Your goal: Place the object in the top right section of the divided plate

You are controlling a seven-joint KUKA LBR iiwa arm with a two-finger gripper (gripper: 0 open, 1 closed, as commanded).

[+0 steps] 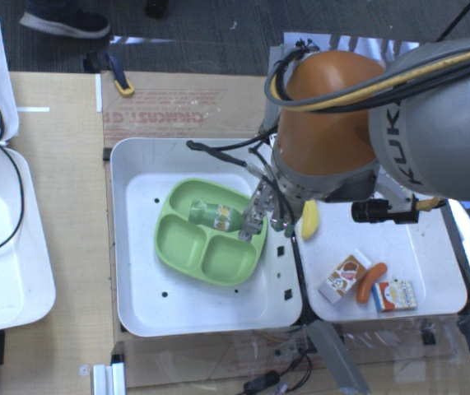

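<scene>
A single fixed camera sits above the bench (53,97) and looks down at a slant, far enough off to take in both white bins (127,245) side by side. The grey and orange arm (358,113) enters from the view's right.
</scene>
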